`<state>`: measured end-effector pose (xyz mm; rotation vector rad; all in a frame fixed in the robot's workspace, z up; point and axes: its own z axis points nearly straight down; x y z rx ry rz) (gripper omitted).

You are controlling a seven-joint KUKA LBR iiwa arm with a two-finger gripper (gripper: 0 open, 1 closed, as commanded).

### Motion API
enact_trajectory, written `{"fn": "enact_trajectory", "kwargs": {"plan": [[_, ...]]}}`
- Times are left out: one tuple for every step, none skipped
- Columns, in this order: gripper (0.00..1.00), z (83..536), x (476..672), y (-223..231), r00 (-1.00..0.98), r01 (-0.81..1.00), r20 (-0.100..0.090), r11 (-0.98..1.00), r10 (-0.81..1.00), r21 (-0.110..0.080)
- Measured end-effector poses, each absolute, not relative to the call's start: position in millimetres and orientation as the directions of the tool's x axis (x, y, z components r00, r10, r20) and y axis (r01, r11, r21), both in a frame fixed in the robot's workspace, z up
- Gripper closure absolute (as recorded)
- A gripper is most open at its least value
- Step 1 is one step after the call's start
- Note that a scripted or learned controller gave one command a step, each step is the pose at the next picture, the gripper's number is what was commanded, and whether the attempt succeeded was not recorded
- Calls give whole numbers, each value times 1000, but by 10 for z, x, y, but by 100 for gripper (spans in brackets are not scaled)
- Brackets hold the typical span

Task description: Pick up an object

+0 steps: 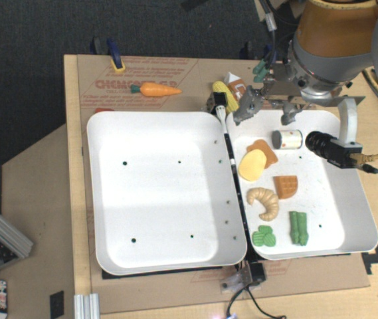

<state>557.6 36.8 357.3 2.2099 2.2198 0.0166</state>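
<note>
The tool (268, 109) hangs over the far end of the right bin (348, 205), its two fingers spread wide with nothing between them. Just below it in that bin lie a small white cylinder (287, 139), a yellow slice (252, 165) overlapping an orange piece (265, 150), a waffle (285, 186), a croissant (264, 202), a green bundle (298, 228) and a green leafy piece (264, 236). The left bin (159, 191) sits alongside. A carrot (155, 90) rests on the tabletop (82, 111) beyond the bins.
</note>
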Motion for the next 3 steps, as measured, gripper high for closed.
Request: {"fn": "enact_trajectory", "kwargs": {"plan": [[0,2585,5590,1080,-7,1000,1,7,1000,-11],[0,775,5363,1772,-5,1000,1,5,1000,-5],[0,853,4799,2141,-2,1000,1,2,1000,-3]]}}
